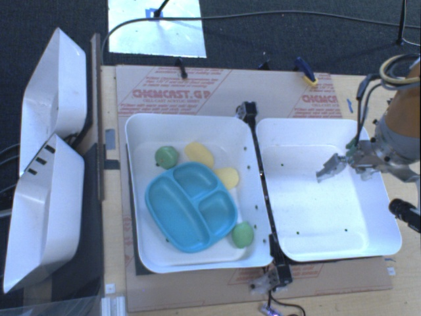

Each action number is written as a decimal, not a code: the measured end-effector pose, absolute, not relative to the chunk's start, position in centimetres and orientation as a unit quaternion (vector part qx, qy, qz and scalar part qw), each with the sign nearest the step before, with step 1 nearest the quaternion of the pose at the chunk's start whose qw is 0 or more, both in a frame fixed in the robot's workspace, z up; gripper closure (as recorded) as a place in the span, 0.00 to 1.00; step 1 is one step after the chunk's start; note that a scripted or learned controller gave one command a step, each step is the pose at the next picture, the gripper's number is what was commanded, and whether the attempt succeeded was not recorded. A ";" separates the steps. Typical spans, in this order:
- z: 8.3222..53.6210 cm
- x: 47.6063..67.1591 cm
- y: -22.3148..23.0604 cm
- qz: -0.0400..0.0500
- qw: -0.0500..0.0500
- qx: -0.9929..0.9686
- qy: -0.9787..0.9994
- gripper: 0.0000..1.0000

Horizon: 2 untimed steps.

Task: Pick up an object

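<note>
Hanging over the right bin [368, 242], the tool [327, 170] sits at the end of the grey arm [395, 143] that comes in from the right side. I cannot tell how the tool is set, because it is small and grey against the white. Nothing shows in its grip. The things to pick up are all in the left bin [141, 242], so they lie to the left of the tool, past the black strip [262, 176] where the two bins meet. The nearest ones look like the pale yellow piece [228, 177] by the tray and the green ball [242, 234] near the front corner. Farther left are the bigger yellow piece [199, 154] and another green ball [167, 156]. In the middle lies a blue tray [191, 206] with three sections. Its long side runs at a slant, from the back left of the bin to the front right. The small round things touch the tray's edge or sit just beside it, so the tool may bump the tray when it comes down. I think the tool must first move left across the strip, and no pick has started yet. Both bins rest on the brown tabletop [217, 87] with red writing on it.
</note>
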State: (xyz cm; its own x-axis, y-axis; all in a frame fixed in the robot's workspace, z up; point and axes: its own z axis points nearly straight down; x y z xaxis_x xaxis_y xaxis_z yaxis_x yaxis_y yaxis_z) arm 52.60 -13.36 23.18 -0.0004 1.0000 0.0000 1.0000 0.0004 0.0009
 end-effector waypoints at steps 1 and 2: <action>26.4 59.0 -11.0 0.001 0.002 0.706 0.708 0.00; 30.5 60.7 -7.1 0.002 0.002 0.706 0.708 0.00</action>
